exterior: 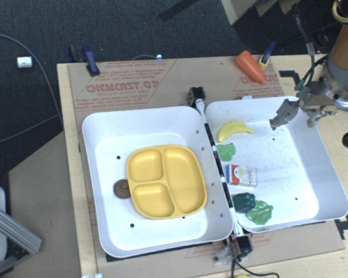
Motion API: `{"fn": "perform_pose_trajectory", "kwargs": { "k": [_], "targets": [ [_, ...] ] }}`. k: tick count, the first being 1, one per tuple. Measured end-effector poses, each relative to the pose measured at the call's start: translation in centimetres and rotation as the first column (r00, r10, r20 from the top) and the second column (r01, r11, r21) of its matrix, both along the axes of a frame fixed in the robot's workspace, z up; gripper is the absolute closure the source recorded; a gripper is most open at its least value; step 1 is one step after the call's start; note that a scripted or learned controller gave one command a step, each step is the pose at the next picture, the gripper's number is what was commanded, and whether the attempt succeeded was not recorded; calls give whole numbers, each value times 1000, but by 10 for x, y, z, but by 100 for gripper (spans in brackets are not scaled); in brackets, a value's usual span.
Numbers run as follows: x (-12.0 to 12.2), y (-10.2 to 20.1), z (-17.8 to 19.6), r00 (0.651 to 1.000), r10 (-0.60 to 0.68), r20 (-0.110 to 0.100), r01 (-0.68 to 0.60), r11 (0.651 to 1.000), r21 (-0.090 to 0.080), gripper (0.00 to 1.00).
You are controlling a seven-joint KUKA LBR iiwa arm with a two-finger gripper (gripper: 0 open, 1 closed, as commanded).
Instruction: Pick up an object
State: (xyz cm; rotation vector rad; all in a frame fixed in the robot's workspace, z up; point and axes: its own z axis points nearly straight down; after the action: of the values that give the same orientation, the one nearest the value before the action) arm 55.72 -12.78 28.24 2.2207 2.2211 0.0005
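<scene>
The pincer (291, 114) hovers over the right bin's (319, 173) upper edge, nothing visibly in it (open or closed, I cannot tell). The banana (234, 129) lies near the bins' divider, well apart from it.

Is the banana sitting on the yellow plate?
No, the banana lies in the right bin, while the yellow plate sits in the left bin.

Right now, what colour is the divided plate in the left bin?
Yellow. The divided plate shows plainly in the camera view, lying in the left bin.
</scene>
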Motion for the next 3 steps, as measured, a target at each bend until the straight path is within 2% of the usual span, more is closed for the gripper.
{"fn": "perform_pose_trajectory", "kwargs": {
  "k": [1,2,3],
  "targets": [
    [45,17,-165,1000,0,-5,0,1000,1,0],
    [107,32,-191,1000,3,-16,-3,1000,3,0],
    [106,30,-180,1000,4,-25,-4,1000,1,100]
  ]
}}
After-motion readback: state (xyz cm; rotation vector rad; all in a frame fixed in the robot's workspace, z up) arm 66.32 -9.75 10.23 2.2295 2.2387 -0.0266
